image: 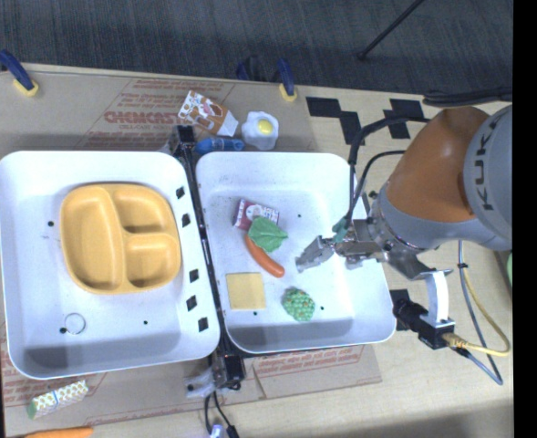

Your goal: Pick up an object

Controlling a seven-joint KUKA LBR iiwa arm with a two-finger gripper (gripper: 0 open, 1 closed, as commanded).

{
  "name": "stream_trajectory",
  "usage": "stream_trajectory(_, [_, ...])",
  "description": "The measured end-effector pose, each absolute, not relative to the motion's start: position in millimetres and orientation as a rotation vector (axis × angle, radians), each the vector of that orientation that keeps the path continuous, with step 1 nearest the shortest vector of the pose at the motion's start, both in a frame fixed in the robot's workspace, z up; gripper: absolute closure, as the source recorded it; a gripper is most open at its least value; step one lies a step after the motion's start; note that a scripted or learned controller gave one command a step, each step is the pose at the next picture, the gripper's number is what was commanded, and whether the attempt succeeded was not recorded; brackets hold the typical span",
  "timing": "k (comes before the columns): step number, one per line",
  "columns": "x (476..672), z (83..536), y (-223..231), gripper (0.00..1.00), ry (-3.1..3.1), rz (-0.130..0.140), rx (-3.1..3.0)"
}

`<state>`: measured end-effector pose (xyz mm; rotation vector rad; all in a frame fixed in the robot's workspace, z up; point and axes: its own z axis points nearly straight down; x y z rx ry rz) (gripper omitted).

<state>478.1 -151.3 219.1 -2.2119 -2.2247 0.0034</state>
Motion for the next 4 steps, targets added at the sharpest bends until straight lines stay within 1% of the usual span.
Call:
stream_trajectory(1, [523.2, 146.9, -118.1, 0.0, -2.498, 0.003, -1.896])
stream_trajectory(2, [537.4, 91.2, -96.9, 0.0, -2.708, 0.003, -1.58])
stream_trajectory(4, [537.5, 91.3, -96.9, 0.0, -2.709, 0.003, -1.58])
